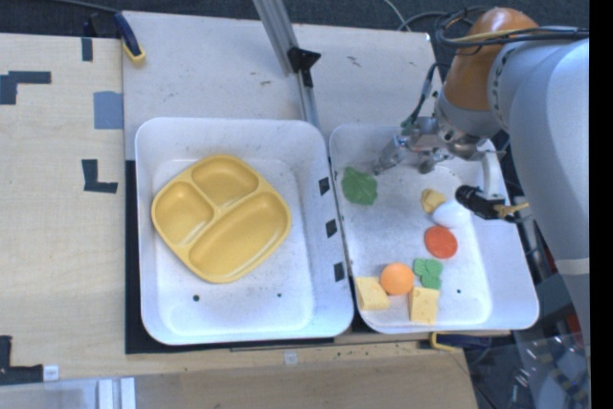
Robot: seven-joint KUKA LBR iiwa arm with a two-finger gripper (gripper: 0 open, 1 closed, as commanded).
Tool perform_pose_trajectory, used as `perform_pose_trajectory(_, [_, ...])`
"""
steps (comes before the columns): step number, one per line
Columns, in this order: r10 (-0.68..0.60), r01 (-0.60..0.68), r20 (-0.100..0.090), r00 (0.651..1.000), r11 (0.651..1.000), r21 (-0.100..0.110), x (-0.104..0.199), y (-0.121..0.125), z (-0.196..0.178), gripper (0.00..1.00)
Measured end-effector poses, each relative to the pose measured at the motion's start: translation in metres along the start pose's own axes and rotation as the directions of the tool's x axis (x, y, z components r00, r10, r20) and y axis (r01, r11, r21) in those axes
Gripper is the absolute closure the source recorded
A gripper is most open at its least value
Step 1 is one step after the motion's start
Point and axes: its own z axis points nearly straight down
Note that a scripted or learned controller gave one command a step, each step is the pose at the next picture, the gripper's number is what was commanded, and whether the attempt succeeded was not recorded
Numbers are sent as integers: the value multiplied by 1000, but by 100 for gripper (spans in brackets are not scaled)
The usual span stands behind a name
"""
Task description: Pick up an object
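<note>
Right bin (498, 302): green piece (360, 186) seemingly just beside gripper (397, 153).

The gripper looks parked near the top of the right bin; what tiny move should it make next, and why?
Probably a short slide toward the green leafy piece and then down. The gripper sits near the right bin's upper edge with nothing between its fingers, and that green piece lies closest, apart from the other food items.
</note>
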Motion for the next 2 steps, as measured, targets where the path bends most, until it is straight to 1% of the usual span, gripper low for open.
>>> perform_pose_trajectory(1, [10, -10, 2, 1000, 1000, 7, -46, -91, -7, 0])
perform_pose_trajectory(2, [2, -2, -2, 1000, 1000, 12, -58, 14, -25, 0])
